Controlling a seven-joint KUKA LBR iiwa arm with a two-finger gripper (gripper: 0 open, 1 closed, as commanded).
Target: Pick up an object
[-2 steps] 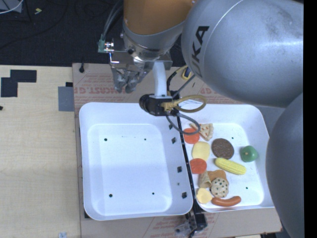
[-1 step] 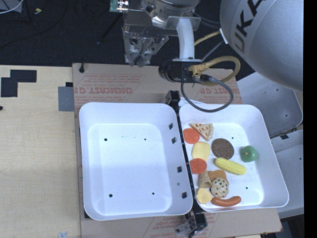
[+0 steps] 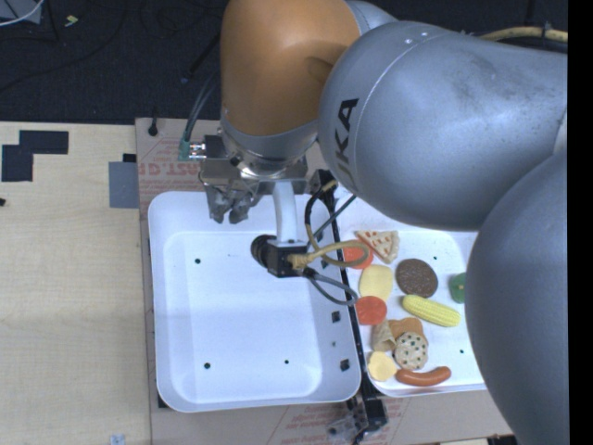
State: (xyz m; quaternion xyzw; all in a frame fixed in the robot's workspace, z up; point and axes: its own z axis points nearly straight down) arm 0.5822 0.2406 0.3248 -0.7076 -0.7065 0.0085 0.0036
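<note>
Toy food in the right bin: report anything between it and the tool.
The tool hangs over the far rim of the left bin. Between it and the toy food in the right bin stand the bins' adjoining walls and the arm's own looping cables.

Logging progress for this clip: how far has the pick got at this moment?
Nothing looks picked yet. The gripper hangs over the far edge of the left bin, with nothing seen between its fingers. The toy foods, such as the corn, cookie and sausage, all lie in the right bin. Reaching and grasping one remains.
</note>
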